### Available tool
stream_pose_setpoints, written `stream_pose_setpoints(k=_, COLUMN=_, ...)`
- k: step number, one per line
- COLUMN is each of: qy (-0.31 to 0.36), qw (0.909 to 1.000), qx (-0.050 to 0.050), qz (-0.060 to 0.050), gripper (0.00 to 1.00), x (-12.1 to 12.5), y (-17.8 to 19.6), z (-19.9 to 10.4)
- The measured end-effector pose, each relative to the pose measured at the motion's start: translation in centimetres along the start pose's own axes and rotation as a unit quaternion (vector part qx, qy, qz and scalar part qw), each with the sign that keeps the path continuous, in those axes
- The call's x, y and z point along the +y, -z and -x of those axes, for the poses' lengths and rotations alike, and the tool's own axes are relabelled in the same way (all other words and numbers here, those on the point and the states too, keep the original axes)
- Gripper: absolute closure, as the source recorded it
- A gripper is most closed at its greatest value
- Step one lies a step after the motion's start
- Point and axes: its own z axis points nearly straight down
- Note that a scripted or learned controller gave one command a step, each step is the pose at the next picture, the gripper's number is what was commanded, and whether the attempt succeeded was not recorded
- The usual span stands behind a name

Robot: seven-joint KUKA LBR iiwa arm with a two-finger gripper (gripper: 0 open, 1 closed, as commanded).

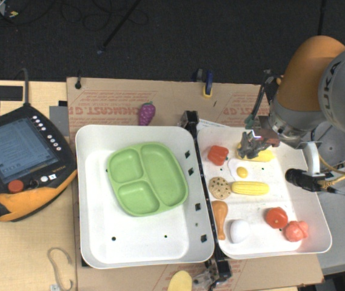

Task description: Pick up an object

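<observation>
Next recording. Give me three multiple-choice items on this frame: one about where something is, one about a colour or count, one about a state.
1. Where does the green divided plate lie?
A. In the left bin
B. In the right bin
C. On the cardboard behind the bins

2. How many compartments does that plate have?
A. Two
B. Three
C. Five

3. Where is the gripper right now?
A. Over the left bin
B. Low at the back of the right bin, at a yellow object
C. Above the tablet

Answers: 1 A, the plate sits inside the left bin. 2 B, one long section and two smaller ones are visible. 3 B, the gripper sits just above the yellow object by the bin's far wall.
</observation>
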Motion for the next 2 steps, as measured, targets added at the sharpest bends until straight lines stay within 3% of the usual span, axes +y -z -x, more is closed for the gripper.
stream_pose_setpoints(k=2, qy=0.0, qw=1.0, qx=0.0, qz=0.001, gripper=1.0, x=2.8, y=2.2, z=-10.6)
